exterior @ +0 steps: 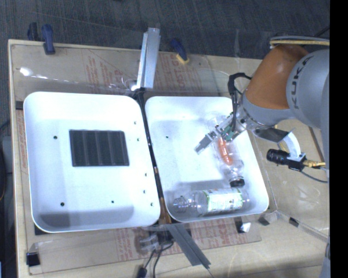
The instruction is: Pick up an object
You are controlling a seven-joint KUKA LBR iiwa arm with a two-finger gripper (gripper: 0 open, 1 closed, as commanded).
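- A clear bottle (211, 202) lay along the lower edge of the right bin (180, 155), low in the frame.
- Above it, mid-right, the hand (211, 139) hung over a small orange-filled bottle (227, 153); whether it gripped, I could not tell.
- Judged step: reaching for a grasp; next it needed closing squarely on that bottle, then lifting.

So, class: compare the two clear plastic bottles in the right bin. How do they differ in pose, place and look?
The labelled bottle lies crosswise along the right bin's near wall; the orange-tinted bottle lies lengthwise, farther back. The labelled bottle has a white-and-green label; the orange-tinted bottle has none that I can see. The claw hangs over the orange-tinted bottle, away from the labelled one. Both are clear plastic and lie on their sides.
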